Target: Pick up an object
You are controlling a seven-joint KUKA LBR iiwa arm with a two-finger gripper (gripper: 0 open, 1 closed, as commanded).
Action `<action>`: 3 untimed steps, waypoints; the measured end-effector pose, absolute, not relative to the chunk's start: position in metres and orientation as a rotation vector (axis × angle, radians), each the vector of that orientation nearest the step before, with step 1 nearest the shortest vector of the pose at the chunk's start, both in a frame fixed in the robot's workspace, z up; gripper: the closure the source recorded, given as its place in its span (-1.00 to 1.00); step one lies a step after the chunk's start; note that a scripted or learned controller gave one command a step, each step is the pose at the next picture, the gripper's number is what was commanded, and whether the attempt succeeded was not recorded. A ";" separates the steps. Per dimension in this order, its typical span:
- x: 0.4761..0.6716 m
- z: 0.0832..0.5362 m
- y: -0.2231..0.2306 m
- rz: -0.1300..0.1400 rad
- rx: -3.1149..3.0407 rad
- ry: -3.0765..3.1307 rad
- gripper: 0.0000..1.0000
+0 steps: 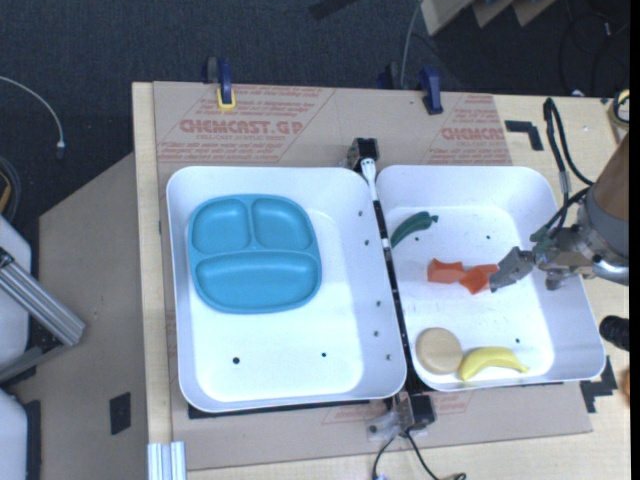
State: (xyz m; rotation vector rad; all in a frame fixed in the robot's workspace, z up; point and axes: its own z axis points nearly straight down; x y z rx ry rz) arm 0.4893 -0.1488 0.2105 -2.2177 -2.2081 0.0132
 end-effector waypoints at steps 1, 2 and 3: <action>0.492 0.217 -0.148 0.000 -2.222 -2.221 -1.00; 0.493 0.156 -0.141 0.004 -2.217 -2.216 -1.00; 0.488 0.097 -0.148 0.004 -2.219 -2.216 -1.00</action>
